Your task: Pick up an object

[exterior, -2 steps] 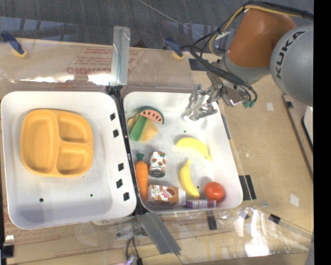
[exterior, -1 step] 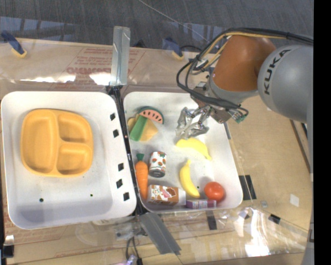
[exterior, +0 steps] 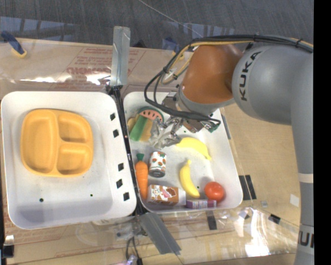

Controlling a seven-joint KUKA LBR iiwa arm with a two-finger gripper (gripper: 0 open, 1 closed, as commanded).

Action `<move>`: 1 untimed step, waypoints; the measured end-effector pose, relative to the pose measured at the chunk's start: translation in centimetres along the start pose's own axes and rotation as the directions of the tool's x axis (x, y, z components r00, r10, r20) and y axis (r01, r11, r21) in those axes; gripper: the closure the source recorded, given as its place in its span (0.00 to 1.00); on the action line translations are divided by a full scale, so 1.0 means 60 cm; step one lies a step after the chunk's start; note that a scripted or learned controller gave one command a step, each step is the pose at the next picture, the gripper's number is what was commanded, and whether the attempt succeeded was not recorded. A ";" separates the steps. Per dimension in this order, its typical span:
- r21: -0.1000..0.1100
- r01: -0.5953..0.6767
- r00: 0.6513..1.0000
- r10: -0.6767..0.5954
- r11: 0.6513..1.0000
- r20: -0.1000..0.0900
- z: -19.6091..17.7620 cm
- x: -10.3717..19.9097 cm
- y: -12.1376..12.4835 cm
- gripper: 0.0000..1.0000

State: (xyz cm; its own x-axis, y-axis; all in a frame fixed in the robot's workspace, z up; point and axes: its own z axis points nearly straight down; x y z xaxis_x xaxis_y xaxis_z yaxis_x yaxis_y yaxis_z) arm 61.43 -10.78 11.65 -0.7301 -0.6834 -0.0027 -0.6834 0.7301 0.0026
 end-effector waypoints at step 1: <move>0.004 0.462 0.887 -0.462 0.887 -0.002 -0.058 0.041 -0.046 1.00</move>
State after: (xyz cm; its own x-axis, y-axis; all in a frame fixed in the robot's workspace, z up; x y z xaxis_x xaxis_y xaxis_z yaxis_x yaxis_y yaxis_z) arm 61.51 -14.52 15.12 -0.3318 -0.9433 -0.0018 -0.9433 0.3318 -0.0029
